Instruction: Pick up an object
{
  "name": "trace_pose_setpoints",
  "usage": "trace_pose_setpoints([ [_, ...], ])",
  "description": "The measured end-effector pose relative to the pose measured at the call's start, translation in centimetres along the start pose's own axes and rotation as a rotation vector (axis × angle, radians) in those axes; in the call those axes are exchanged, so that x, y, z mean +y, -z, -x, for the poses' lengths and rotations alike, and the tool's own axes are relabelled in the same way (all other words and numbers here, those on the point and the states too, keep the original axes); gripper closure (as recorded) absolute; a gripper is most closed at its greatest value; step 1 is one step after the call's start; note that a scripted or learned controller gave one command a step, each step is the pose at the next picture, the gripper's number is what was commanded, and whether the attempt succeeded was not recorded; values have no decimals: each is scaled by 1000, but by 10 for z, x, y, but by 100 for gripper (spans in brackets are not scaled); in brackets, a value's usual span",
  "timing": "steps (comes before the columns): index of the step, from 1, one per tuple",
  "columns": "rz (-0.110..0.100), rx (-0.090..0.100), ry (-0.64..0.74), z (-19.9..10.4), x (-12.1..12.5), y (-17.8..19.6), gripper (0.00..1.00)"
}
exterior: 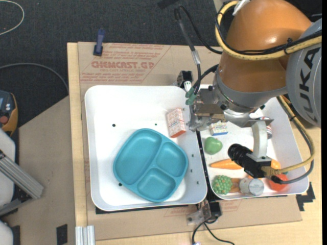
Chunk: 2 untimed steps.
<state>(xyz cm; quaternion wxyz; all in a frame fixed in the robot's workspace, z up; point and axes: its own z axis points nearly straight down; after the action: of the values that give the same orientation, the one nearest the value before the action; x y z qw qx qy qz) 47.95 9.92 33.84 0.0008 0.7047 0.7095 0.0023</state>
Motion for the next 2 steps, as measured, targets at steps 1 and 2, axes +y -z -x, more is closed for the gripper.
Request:
trace_pose_setpoints([
  [1, 17, 2, -7, 24, 1, 155, 100],
  [2, -12, -4, -11, 52, -1, 73, 100],
])
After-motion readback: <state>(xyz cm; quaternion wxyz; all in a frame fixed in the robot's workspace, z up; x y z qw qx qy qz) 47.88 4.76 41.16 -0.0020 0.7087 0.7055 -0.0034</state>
